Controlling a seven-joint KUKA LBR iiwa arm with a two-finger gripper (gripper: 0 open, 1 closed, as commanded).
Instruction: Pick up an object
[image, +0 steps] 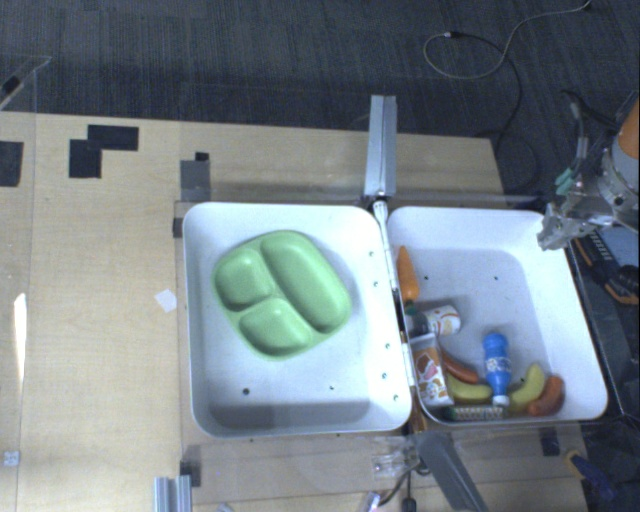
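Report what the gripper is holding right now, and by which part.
Nothing: the gripper hangs over the right bin's far right rim, apart from the objects in it.

Arm (612, 185): pale grey metal body at three o'clock.
Band (630, 140): orange patch at the upper edge.
Wrist detail: small teal part on its left side.
Cable: thin, dark, looping above.

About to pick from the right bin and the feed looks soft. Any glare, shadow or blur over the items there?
Camera view: lighting is even and soft, no strong glare on the right bin; a faint shadow lies along the near inner wall of the left bin. The blue bottle and banana read clearly; the gripper at the bin's far right corner looks slightly blurred.
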